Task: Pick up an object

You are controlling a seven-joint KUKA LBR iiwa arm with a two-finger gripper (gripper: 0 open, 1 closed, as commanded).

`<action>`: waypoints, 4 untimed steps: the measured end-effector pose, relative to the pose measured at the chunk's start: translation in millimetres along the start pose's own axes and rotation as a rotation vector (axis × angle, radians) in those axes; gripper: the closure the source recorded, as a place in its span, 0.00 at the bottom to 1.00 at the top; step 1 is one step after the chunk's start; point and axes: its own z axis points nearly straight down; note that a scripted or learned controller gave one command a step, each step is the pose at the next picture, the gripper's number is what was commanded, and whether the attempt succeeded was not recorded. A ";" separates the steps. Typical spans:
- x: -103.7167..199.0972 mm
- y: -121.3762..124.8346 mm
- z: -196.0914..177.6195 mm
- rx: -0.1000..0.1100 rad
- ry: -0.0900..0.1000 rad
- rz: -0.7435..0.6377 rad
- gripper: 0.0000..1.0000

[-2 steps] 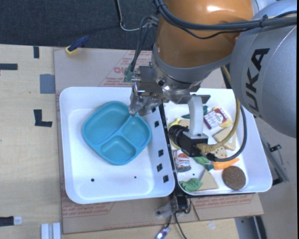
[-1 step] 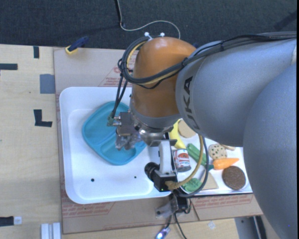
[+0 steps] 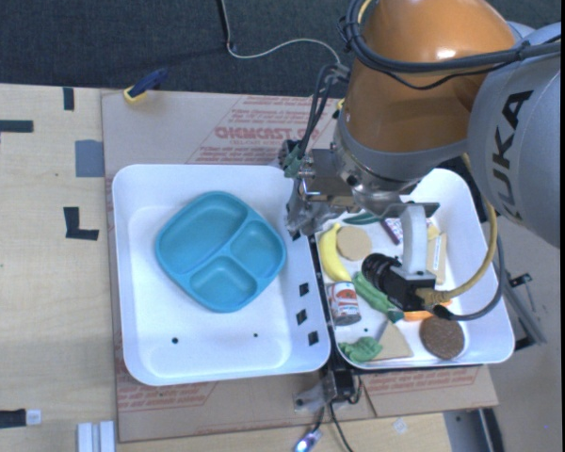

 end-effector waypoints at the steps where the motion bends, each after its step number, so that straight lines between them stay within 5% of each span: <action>1: 3.8 -1.1 -3.1 0.013 -0.003 -0.006 1.00; 3: 4.3 -0.9 -21.9 0.016 -0.006 -0.008 1.00; 4: -59.4 -1.1 -8.5 0.013 -0.003 0.001 1.00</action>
